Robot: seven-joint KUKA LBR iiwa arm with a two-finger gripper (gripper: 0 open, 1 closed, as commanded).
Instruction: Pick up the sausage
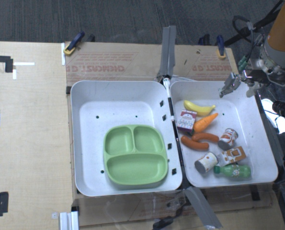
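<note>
The sausage (195, 143), a short red-orange link, lies in the middle of the right bin (262, 128). A second similar link (207, 137) lies just behind it. My gripper (239, 88) hangs over the bin's far right corner, well up and right of the sausage. Its two fingers are spread apart with nothing between them, so it is open.
Around the sausage lie a banana (199, 108), an orange carrot (205, 122), a small red-and-white box (186, 120), two small cans (228, 138) (206, 162), an orange carton (234, 154) and a green bottle (233, 171). A green divided plate (135, 155) sits in the left bin (85, 128).
</note>
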